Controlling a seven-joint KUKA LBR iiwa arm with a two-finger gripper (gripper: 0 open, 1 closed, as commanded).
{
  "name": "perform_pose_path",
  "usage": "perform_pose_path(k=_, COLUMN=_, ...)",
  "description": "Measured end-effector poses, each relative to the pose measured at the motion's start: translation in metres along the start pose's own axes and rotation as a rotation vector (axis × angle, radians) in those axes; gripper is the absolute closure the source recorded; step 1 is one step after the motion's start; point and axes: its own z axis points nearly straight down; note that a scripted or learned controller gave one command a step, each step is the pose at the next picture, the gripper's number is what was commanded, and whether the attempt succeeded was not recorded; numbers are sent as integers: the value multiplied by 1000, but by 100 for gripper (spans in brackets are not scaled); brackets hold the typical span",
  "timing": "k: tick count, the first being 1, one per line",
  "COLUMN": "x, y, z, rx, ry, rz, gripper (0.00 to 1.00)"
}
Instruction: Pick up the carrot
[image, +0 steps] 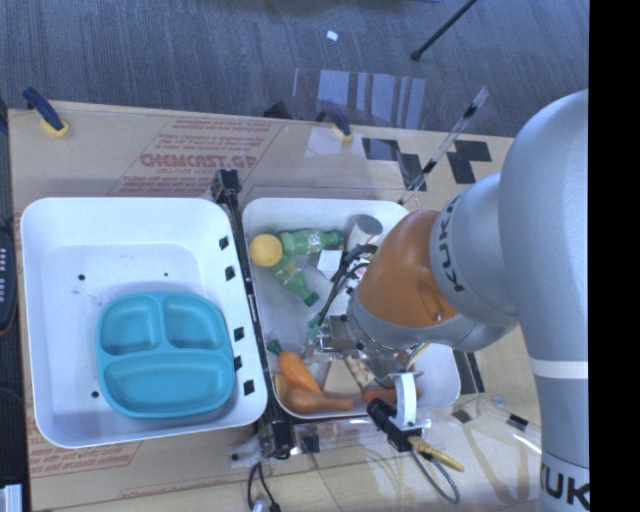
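Carrot (297, 371) sits in the right bin (300, 212), near-left corner, roughly 7 o'clock from the bin's middle. Orange body runs diagonally, green stub end pointing to about 10 o'clock. It lies on or against a tan squash-shaped piece (312, 401) along the bin's near wall; can't tell which one is on top.

Gripper (345, 350) hangs just at 3 o'clock of the carrot, low in the bin, mostly hidden under the orange wrist band (400, 280). Finger state: can't tell, the wrist covers them. Nothing visibly between the fingers, so no grasp confirmed on the carrot.

Further out in the same bin: yellow ball (265, 250) at 12 o'clock from the carrot, near the far-left corner. Green bottle (310, 241) lies just at 3 o'clock of the ball, touching or nearly so. A second green piece (297, 282) sits at 5 o'clock of the ball, tilted. Grey round object (365, 227) at the far side, partly cut off by the arm.

Left bin (60, 225) is at 9 o'clock, side by side with the right one, black clips (232, 272) along the shared edge. It holds a blue divided tray (165, 353), three compartments, lying flat toward the near half.

Grey arm body (545, 250) comes in from 3 o'clock and covers the right bin's right part.
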Motion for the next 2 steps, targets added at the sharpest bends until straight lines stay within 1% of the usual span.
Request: perform_pose_path(k=2, x=2, y=2, z=-20, rx=5, ry=1, rz=-28, gripper=100)
